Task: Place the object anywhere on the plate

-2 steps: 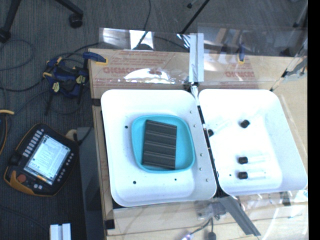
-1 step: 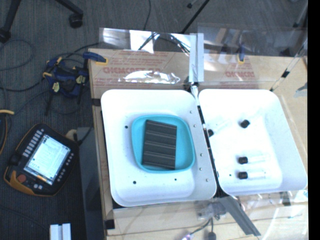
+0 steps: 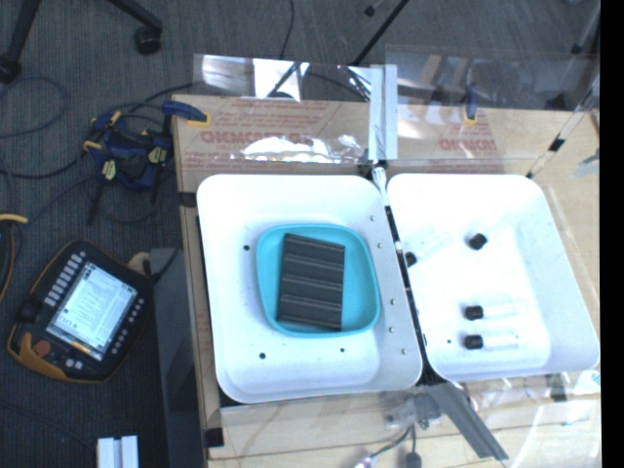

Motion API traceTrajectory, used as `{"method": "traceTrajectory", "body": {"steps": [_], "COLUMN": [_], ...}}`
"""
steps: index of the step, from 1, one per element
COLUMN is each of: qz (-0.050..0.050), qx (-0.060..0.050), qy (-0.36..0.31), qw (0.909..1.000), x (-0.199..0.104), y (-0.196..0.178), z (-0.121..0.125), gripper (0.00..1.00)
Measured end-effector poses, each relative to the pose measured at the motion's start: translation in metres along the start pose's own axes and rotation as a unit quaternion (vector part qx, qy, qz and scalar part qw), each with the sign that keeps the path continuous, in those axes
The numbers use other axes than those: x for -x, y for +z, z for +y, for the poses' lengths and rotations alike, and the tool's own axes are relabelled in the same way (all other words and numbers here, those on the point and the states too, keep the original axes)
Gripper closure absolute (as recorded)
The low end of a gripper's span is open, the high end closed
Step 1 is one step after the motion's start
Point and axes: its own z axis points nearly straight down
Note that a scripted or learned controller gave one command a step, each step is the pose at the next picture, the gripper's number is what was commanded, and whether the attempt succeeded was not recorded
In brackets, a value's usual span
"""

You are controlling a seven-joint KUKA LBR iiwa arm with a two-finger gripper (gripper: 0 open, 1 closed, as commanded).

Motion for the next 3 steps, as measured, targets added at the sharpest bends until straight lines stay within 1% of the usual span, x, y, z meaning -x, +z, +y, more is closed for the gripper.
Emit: {"method": "traceTrajectory", "body": {"steps": [1, 2, 3], "qz": [0.000, -0.001, 0.001], "qx": [0.000, -0.001, 0.001], "qy": [0.079, 0.107, 0.104], "qw": [0.9969, 0.9943, 0.9946], "x": [0.025, 0.024, 0.025], "y": [-0.001, 0.117, 0.006], "z": [-0.010, -0.011, -0.010], "gripper": [0.00, 0.00, 0.00]}}
